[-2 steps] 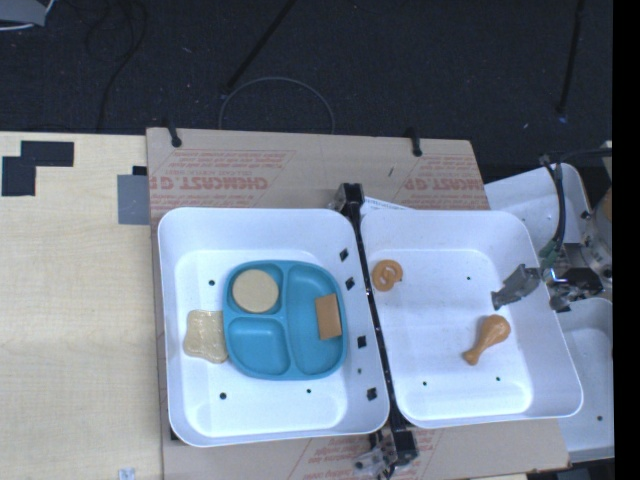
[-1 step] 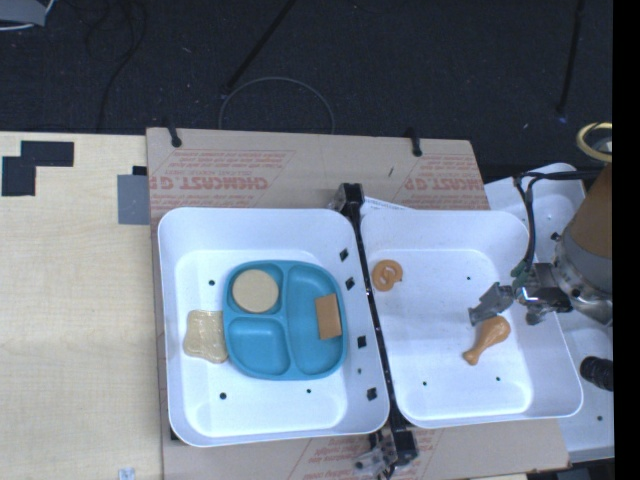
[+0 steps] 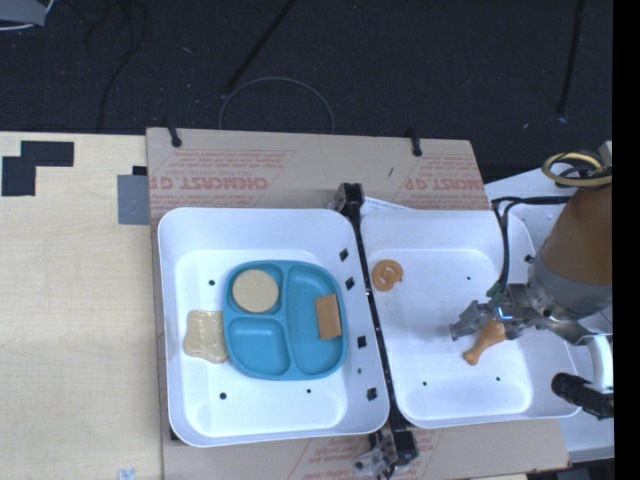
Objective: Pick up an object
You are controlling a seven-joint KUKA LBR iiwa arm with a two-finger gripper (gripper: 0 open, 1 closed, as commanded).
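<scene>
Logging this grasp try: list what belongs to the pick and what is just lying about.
In the pick:
claw, over the right bin
tan piece between its fingers

Lying about:
brown ring, same bin
blue tray, left bin
round cracker
brown slab
pale slice

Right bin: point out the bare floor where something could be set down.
Right bin: bare floor along the front wall and in the middle, between the round brown ring and the hand. Crowded at the right wall, where the hand sits with an orange-brown piece.

Left bin (image 3: pixel 190 398) holds a blue divided tray (image 3: pixel 270 353). Brown cardboard sheet (image 3: pixel 300 173) underlies both bins on a light wooden desk (image 3: pixel 70 318).
</scene>
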